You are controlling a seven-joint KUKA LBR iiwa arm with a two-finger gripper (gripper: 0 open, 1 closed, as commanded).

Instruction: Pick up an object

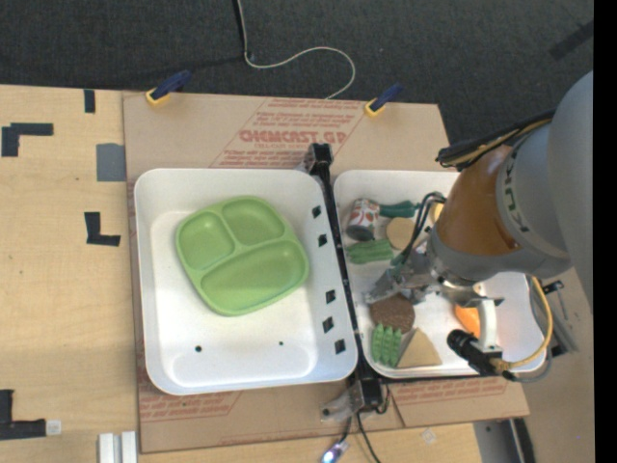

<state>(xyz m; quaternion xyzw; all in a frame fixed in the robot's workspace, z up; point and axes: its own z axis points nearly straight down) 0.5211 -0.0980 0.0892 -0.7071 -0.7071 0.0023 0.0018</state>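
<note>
Objects for picking lie clustered in the right bin (540, 340), toward its left wall, while the largest thing on the bench, the grey arm (540, 201) with its orange band (472, 210), reaches in from the right and covers much of that bin's far right part. Next in size, the left bin (159, 287) carries a green divided plate (243, 255), three compartments up, lying in its far half and slightly turned, clear of the walls. Both bins sit on a brown cardboard sheet (193, 133) pinned at its far edge by two clamps with blue and yellow handles. Within the right bin, a brown triangular wedge (422, 352) rests at the near edge, touching a small green ridged block (387, 342) just to its left; a dark brown round piece (392, 311) lies directly behind these two. A green flat piece (369, 254) lies along the left wall, and behind it, near the far left corner, stands a small reddish and white item (362, 218) with a tan round piece (400, 231) beside it. An orange object (468, 317) shows partly under the arm near the middle. The gripper (403, 280) hangs low over the middle of the cluster, just behind the dark brown round piece; whether its fingers are apart or closed, I cannot tell, and nothing is seen held in it.
</note>
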